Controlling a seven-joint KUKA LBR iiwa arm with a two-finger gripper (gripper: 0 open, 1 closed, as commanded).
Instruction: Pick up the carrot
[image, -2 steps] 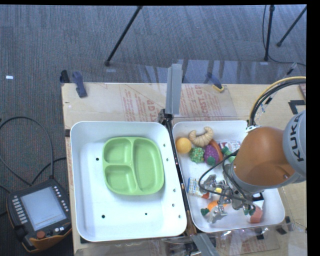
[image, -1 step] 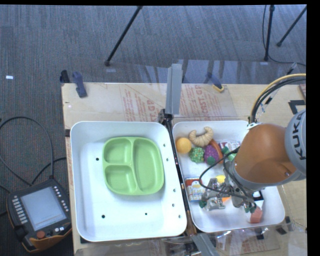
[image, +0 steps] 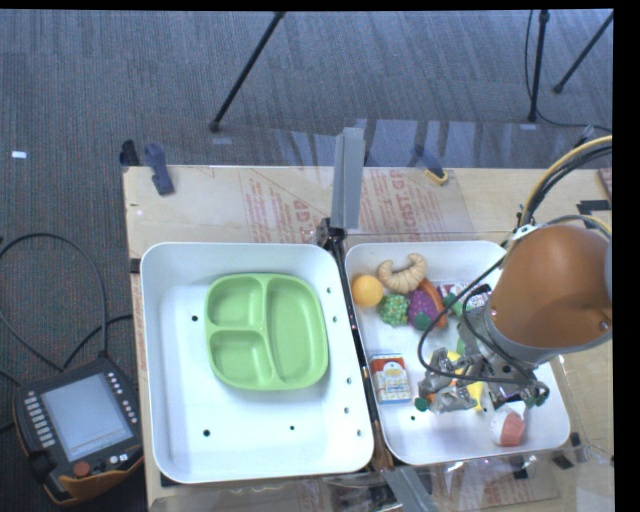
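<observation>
End effector (image: 470, 392) lowered into the right bin (image: 400, 455) on the worktop; its grip cannot be told.
The carrot (image: 432, 298) lies near the bin's far edge, among an orange (image: 367, 290), a croissant (image: 403, 271) and a small carton (image: 389, 378); a green plate (image: 268, 330) sits in the left bin (image: 170, 400).

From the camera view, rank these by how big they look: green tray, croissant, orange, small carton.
1. green tray, by far the largest.
2. croissant and small carton look about alike; not ranking them.
3. orange, the smallest.
</observation>
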